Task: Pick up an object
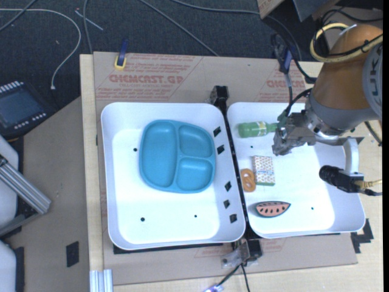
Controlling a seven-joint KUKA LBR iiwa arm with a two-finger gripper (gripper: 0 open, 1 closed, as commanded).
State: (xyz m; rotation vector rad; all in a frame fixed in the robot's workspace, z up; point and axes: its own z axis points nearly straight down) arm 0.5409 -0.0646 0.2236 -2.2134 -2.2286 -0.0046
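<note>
The right bin holds a green bottle lying on its side at the back left. A small patterned box lies near the middle, with an orange pretzel just left of it. A watermelon slice lies by the front. My gripper hangs over this bin just right of the bottle's cap end, and behind the patterned box. Nothing shows between its tips. The grey and orange arm comes in from the right.
A blue divided plate lies in the left bin. A black divider with clips runs between the bins. A black cylinder on a white bracket hangs off the arm over the right bin's right side.
</note>
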